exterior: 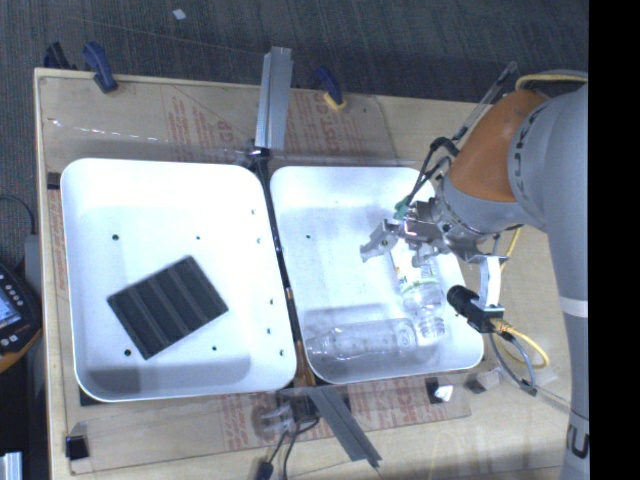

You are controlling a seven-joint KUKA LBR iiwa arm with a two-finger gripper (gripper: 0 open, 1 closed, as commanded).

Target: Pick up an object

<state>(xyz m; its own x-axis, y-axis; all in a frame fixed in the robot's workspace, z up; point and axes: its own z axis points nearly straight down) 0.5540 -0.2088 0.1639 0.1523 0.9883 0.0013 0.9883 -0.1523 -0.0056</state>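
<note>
2 clear plastic bottles are being seen in the right bin [300, 268]. The larger bottle [362, 341] is lying on its side along the bin's near wall, its length running left to right. The smaller bottle [423, 303] is lying near the bin's right side, its lower end close to the larger bottle's right end; whether the 2 are touching cannot be told. The gripper [412, 253] is being held low over the right bin, just above the smaller bottle's upper end, and whether it is open, closed or gripping the bottle cannot be told from this view. It is being carried by the grey arm [555, 168], whose orange band [490, 153] is showing above the wrist as the arm is reaching in from the right.

In the left bin [100, 198], a dark ribbed rectangular pad [167, 305] is lying flat and turned at a slant, well apart from the bottles. Both bins are being borne side by side by the worktop [150, 118], with a metal bar [272, 93] rising from the seam between them at the far edge. 2 blue clamps [99, 66] are being seen along the worktop's far edge.
</note>
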